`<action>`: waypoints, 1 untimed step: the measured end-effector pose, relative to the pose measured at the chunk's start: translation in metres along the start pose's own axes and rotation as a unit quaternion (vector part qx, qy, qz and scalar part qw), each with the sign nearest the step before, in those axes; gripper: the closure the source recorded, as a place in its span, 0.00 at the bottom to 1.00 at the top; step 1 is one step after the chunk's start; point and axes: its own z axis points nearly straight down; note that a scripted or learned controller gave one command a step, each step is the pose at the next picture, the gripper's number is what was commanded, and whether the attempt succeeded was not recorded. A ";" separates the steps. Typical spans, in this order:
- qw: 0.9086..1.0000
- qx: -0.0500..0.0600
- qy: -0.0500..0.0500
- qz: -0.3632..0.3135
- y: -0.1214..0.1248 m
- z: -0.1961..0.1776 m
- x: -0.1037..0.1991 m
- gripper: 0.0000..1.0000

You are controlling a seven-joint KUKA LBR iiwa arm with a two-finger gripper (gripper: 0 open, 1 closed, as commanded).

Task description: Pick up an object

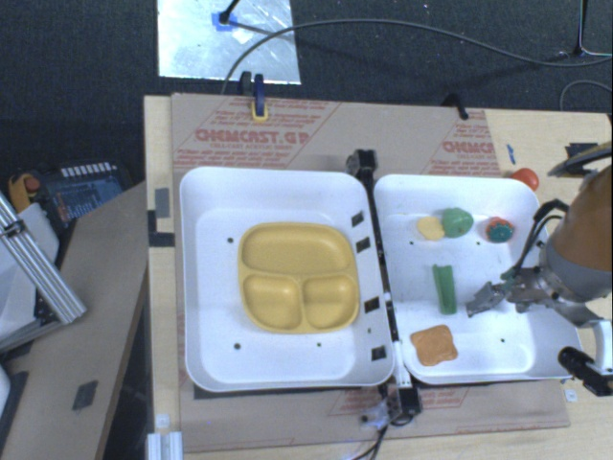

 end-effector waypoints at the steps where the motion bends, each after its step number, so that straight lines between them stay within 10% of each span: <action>1: 1.000 -0.002 -0.001 0.000 0.001 -0.013 -0.001 1.00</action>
